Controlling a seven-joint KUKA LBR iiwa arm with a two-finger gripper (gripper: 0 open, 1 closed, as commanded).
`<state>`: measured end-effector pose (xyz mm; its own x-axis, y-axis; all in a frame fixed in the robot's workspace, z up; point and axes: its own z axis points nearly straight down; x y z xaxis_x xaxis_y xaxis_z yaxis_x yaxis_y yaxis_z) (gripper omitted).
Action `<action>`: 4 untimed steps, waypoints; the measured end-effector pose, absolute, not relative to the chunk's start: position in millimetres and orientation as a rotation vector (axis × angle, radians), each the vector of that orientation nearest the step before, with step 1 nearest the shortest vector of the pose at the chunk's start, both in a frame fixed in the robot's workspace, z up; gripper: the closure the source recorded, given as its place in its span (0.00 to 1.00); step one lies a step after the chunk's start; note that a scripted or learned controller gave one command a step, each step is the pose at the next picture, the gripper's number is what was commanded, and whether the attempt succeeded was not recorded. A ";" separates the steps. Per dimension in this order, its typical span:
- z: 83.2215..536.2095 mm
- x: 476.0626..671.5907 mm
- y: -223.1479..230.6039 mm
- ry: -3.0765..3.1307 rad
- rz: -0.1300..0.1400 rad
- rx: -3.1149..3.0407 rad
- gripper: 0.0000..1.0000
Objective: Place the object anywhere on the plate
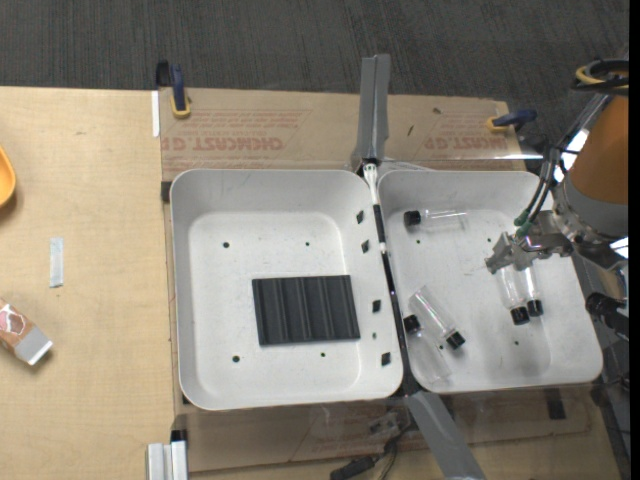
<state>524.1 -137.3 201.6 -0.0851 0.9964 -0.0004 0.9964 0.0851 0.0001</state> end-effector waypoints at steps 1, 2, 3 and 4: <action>274.0 481.1 -96.6 2.374 -0.003 2.058 1.00; 254.9 488.6 -26.7 2.465 -0.005 1.952 1.00; 281.5 478.2 43.5 2.344 -0.004 2.091 1.00; 268.1 477.3 101.8 2.236 -0.009 2.209 1.00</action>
